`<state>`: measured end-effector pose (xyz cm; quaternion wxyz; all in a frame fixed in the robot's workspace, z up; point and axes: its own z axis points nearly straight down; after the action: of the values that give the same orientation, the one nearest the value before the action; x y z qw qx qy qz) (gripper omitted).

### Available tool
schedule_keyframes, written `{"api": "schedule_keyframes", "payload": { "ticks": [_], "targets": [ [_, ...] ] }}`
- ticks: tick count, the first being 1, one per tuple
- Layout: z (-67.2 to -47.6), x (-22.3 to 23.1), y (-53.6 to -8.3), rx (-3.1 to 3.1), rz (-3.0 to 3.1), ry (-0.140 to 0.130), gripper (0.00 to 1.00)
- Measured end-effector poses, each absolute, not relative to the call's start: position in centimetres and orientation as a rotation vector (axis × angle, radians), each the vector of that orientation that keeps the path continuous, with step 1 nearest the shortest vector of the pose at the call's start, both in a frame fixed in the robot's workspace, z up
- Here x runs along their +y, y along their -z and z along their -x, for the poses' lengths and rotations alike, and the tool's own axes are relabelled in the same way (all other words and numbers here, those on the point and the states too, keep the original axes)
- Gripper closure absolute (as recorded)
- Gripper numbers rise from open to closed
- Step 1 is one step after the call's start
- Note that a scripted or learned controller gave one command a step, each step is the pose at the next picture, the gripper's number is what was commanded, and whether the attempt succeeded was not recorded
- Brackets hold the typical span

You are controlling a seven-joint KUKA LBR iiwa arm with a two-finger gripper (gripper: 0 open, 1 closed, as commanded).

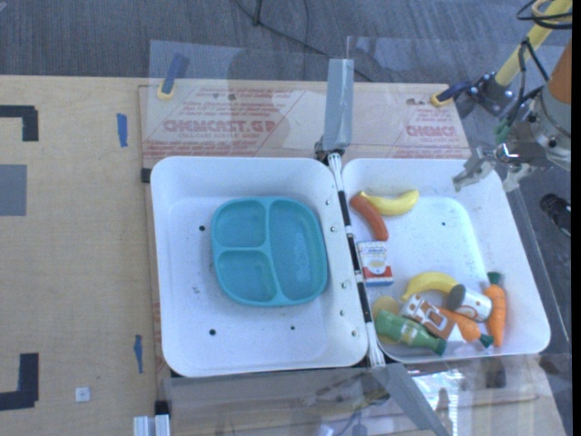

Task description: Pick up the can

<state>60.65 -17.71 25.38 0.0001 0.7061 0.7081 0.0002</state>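
The can (429, 314), white with a red-brown label, lies on its side near the front of the right bin (519, 243). It is wedged among a green bottle (408, 331), a banana (428, 284) and carrots (495, 305). My gripper (488, 173) hangs over the bin's far right corner, well away from the can. It is open, with nothing between its fingers.
A second banana (392, 202), a sausage (369, 216) and a small carton (374, 262) lie in the left half of the right bin. The left bin (182, 243) holds a teal divided plate (270, 250). Yellow cables (531, 34) run at the top right.
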Motion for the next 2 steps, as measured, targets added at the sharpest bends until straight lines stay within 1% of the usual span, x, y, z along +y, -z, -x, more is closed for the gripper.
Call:
{"api": "schedule_keyframes", "payload": {
  "ticks": [1,2],
  "targets": [
    [-56.5,-17.6,-28.0,2.231,-2.212,0.0,0.0],
    [-48.5,-16.8,-20.1,2.222,-2.221,0.0,0.0]
  ]
}}
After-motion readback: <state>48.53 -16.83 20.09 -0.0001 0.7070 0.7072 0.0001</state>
